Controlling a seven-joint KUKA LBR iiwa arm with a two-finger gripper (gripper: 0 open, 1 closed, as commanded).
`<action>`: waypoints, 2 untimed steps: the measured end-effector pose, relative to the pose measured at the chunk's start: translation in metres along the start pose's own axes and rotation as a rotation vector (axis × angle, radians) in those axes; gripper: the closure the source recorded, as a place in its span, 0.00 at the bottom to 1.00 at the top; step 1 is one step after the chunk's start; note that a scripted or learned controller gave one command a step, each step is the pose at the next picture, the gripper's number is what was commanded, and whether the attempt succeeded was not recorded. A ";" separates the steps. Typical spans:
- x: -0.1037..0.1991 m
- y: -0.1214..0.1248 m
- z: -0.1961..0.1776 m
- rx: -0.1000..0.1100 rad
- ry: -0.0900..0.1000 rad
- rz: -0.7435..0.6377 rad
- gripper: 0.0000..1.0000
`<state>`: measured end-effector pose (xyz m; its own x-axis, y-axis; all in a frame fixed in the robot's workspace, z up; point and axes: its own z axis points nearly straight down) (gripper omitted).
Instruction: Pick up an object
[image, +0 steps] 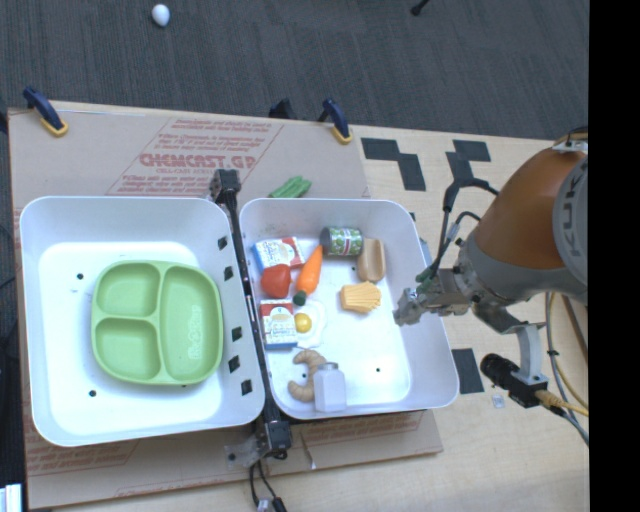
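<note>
Toy food lies clustered in the right-hand shallow white bin (432, 352), right of centre in the frame: an orange plastic carrot (310, 270), a red tomato-like piece (276, 281), a small green can (342, 241) on its side, a tan bread-shaped piece (371, 259), a yellow ridged wedge (360, 297), a fried egg (305, 323), a brown croissant shape (304, 373) and a pale grey bottle-like block (330, 388) near the lower rim. Two small printed cartons (280, 324) sit along that bin's left side. Over the same bin's right rim hangs the grey two-finger gripper (408, 308), with nothing between its tips; whether they are apart or together I cannot tell. A light green divided plate (158, 322) rests in the left white bin (60, 240). A green strip (290, 187) lies on the cardboard sheet (130, 160) above the bins.
</note>
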<state>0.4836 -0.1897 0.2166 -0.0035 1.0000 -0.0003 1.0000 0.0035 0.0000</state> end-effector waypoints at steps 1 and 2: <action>-0.022 0.088 -0.043 -0.001 -0.001 -0.002 1.00; -0.021 0.165 0.003 0.000 0.000 -0.003 1.00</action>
